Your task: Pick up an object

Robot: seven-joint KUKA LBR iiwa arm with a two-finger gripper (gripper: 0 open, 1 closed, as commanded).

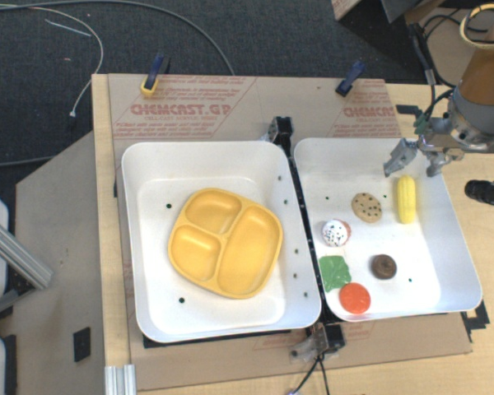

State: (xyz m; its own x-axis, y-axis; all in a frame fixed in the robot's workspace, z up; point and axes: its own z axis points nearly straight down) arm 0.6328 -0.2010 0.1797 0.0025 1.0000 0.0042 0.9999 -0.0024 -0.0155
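Orange tomato (355,298) near right bin's (453,282) front rim, beside green leaf (334,271).

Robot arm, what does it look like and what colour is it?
The arm is grey with an orange band near the wrist. Its gripper is grey metal with two thin fingers. Dark cables loop beside it.

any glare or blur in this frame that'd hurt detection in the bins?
Camera view: even, soft lighting, with faint shadows under the yellow plate and corn; white bins look bright but not blown out; gripper slightly soft; small toys stay sharp.
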